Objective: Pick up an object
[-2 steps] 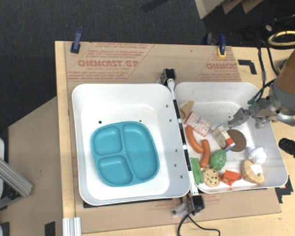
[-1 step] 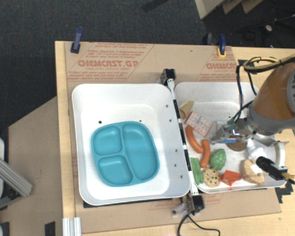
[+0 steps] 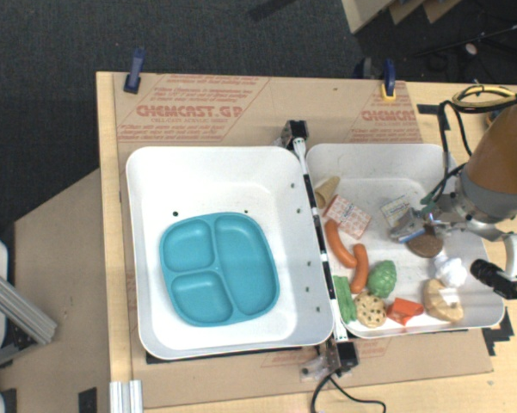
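The right bin [image 3: 370,155] holds several toy foods. Among them are a red sausage [image 3: 335,241], an orange carrot piece [image 3: 360,268], a green broccoli [image 3: 382,277], a chip cookie [image 3: 370,310], a pink-white packet [image 3: 351,217] and a brown disc [image 3: 427,247]. My gripper [image 3: 410,228] reaches in from the right and sits low over the bin's right half. It is just above and left of the brown disc, below a clear wrapper [image 3: 396,206]. The arm's grey wrist [image 3: 486,192] covers the bin's right rim.
The left bin [image 3: 155,179] carries a teal divided plate [image 3: 220,268]. A tan wedge [image 3: 328,189], a green bean [image 3: 343,298], a red-orange piece [image 3: 404,310], a bread piece [image 3: 441,305] and a white lump [image 3: 452,271] also lie in the right bin. Clamps [image 3: 135,68] grip the board's far edge.
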Controlling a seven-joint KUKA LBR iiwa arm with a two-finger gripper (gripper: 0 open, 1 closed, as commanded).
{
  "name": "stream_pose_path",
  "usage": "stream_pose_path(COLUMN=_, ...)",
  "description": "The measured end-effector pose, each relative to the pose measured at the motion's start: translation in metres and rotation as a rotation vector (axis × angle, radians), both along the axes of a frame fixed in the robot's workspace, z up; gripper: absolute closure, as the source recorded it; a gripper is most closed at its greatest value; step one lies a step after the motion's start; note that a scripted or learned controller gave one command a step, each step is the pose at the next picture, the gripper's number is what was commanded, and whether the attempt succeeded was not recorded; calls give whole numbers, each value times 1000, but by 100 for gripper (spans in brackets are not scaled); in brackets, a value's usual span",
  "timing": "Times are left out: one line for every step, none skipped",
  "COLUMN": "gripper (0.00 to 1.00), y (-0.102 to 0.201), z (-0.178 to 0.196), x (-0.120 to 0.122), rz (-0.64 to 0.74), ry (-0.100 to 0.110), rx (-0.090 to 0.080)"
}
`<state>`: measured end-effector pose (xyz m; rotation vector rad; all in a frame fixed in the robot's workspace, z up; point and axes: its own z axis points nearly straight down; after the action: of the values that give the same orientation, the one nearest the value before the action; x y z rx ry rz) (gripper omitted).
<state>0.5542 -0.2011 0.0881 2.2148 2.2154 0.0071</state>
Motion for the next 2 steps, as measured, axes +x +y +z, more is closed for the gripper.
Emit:
stream_pose_path(gripper=100, y=-1, z=12, x=1, rz=-1, ry=-5, rx=-5)
stream_pose_path(gripper=0, y=-1, z=11, x=0, rz=-1, ry=-3, rx=-4)
